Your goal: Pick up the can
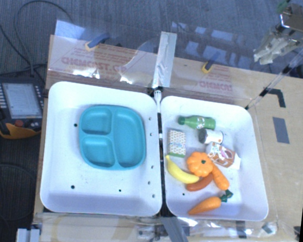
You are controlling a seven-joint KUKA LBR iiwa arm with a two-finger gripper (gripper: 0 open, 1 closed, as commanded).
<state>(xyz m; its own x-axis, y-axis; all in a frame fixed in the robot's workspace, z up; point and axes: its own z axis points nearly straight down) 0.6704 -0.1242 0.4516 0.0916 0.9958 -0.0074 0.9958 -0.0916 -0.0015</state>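
We see the gripper (274,49) at the top right, high above the surface (283,161) and well apart from both bins; its pale fingers (265,51) hang blurred, and we cannot tell how far open they are, though nothing shows between them. The can (211,136) lies on its side in the right bin (256,158), just below the green bottle (196,121) and touching the snack packet (223,155). Nearby lie a checkered box (177,142), a banana (180,171), a small pumpkin (199,163) and two carrots (205,205). The left bin (62,134) holds a blue divided plate (112,136). A tablet (15,104) sits on the floor at far left.
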